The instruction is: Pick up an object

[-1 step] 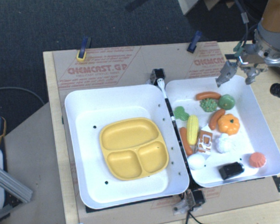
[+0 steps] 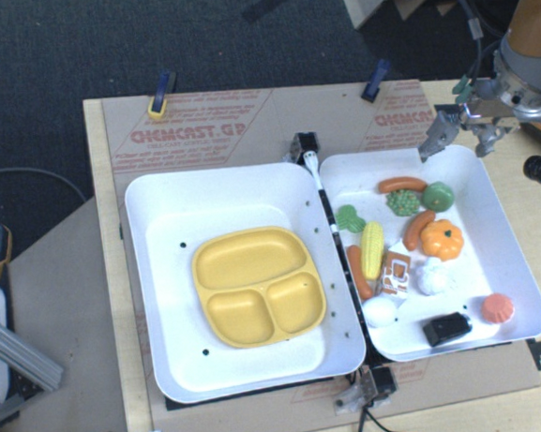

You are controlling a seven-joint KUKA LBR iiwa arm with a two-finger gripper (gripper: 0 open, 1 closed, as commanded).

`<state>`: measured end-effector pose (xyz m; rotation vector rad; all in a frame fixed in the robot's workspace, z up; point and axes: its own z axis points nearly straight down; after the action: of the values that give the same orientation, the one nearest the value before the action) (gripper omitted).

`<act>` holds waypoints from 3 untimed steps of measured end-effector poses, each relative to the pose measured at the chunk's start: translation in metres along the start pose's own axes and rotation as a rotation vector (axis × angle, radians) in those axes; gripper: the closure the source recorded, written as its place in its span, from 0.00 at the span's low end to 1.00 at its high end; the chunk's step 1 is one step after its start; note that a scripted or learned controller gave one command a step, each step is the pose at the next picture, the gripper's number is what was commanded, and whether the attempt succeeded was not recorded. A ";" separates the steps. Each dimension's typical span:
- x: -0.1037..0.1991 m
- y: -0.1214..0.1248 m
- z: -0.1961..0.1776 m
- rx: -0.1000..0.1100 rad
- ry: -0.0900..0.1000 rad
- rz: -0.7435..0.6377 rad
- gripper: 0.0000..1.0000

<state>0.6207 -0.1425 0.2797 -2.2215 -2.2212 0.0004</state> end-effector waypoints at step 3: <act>-0.008 -0.008 0.185 0.005 0.001 0.001 0.00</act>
<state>0.6125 -0.1502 0.0950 -2.2193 -2.2175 0.0047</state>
